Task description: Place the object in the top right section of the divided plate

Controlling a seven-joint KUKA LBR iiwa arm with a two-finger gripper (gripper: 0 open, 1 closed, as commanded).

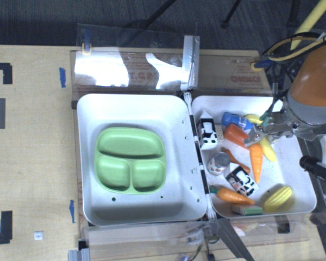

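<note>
Dark carpet and tripod legs lie beyond a pale wooden counter point(32, 162) that carries two white bins side by side, with a clear plastic panel point(130, 64) standing behind the left one. You have the green divided plate point(131, 157) lying flat in the left bin point(89, 200), with one long section across the top and two smaller ones below; all of them look bare.

Your arm point(314, 86) comes in from the right and its pincer point(261, 132) sits low in the right bin point(301, 194), among a crowd of toys: a blue bottle point(234, 118), an orange piece point(236, 134), an upright carrot point(256, 160), a yellow banana point(267, 149), two black-and-white cow figures point(207, 133), a grey cap point(220, 161), a second carrot point(234, 196) and a lemon point(277, 197). I cannot tell whether the fingers are spread or pressed together, nor which toy they are meant for, so nothing can be counted as held.

Your main risk, I judge, is the crowding: the carrot, banana and orange piece touch or nearly touch beside the fingers, so a close could catch two things, or nudge one away and come up with nothing. A rounded, tapered toy may also slip out on the lift. Then you must cross the raised rims between the bins, where a low carry could knock the load loose. Finally, the plate's top is one long section, so a release too far left or too low would land in the wrong part.
</note>
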